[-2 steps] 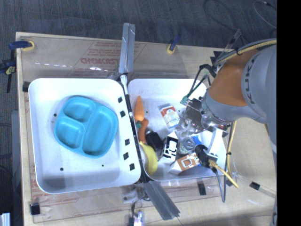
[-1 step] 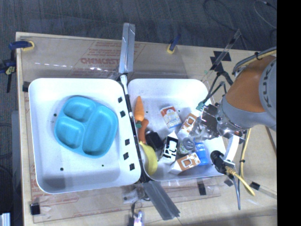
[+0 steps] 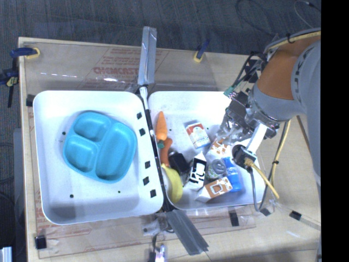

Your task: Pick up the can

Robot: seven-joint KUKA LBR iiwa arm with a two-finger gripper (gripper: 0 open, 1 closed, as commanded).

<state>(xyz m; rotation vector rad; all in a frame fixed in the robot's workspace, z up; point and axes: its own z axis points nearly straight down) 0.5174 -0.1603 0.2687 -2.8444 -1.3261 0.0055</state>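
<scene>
The can (image 3: 216, 167) lies in the right bin (image 3: 180, 100), toward its near right side, a small silvery round thing wedged among clutter: a blue packet (image 3: 233, 174) just right of it, an orange-and-white carton (image 3: 219, 188) in front, and a black-and-white box (image 3: 197, 171) on its left. The gripper (image 3: 232, 129) hangs over the bin's right part, above and a little behind the can; from where I stand I cannot tell how it is set. Nothing appears to be caught in it.

To my eye the step in hand is the approach. Doing it well means coming down squarely over the can, not over the red-and-white carton (image 3: 196, 134) nearby, and closing across the can's narrow width. The neighbours crowd it tightly, so a slanted descent could easily nudge a packet instead. The left bin (image 3: 49, 108) holds a blue divided tray (image 3: 100, 146), well clear of the work.
</scene>
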